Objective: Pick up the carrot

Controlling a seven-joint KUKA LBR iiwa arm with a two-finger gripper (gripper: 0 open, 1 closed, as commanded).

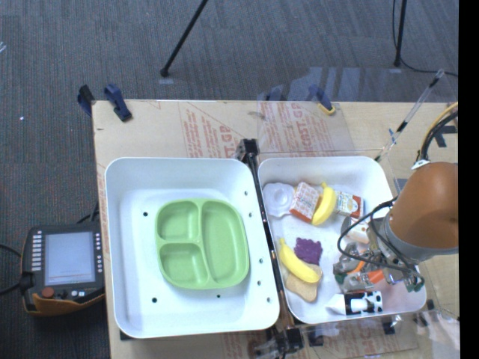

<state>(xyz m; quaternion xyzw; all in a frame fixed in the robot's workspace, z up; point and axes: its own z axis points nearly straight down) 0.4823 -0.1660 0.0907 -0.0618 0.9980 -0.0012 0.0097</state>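
Note:
The carrot shows as thin orange pieces low in the right bin, mostly hidden under the gripper. My gripper is down inside that bin near its right front corner, directly over the carrot, with cables looped around it. The orange band of the arm hangs above it and blocks the bin's right wall. How the gripper and carrot meet is hidden by the gripper's body.
The right bin also holds two bananas, purple grapes, a bread slice, an orange-white packet, a white lid and a black-and-white carton. A green divided plate lies in the left bin.

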